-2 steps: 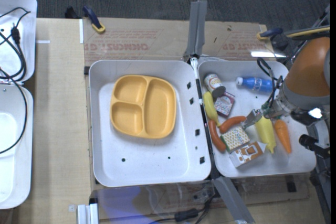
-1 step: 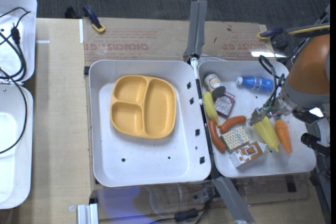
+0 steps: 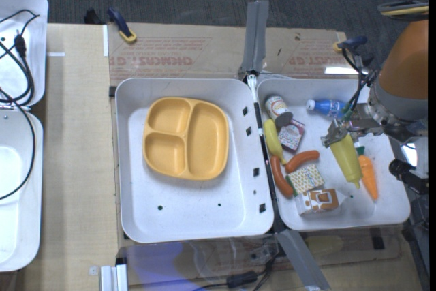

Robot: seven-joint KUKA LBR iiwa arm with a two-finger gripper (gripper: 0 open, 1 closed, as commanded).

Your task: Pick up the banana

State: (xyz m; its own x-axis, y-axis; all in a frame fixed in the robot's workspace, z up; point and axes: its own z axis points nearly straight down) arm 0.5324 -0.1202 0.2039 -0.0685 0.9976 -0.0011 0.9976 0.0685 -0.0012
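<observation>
Banana point(image 3: 272, 139) lies in the right bin point(image 3: 392, 211), hard against its left wall, long axis running roughly top to bottom. Just below it: two sausages point(image 3: 289, 170) and a small snack packet point(image 3: 306, 178). Can point(image 3: 276, 105) sits just above it, dark pouch point(image 3: 291, 135) touching its right side. Jaws point(image 3: 338, 131) are well to the right of the banana, over a yellow mustard bottle point(image 3: 346, 157) (carrot point(image 3: 368, 177) beside that). Can't tell from this angle whether the jaws are open or closed. Left bin point(image 3: 136, 208) holds a yellow divided plate point(image 3: 186, 138). Both bins sit on the worktop point(image 3: 75, 146).
</observation>
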